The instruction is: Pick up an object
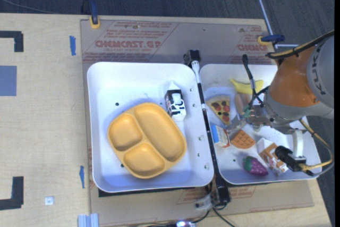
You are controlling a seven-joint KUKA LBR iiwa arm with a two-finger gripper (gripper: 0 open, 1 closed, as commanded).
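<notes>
2 white bins, 1 yellow divided plate, 1 waffle, 1 pizza slice.

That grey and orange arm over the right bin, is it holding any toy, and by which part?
Cannot be told. The gripper sits low among the toys beside the waffle.

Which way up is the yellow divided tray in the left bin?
Right side up. The yellow divided tray lies flat on the left bin floor, its three hollow compartments facing the camera, nothing in them.
</notes>
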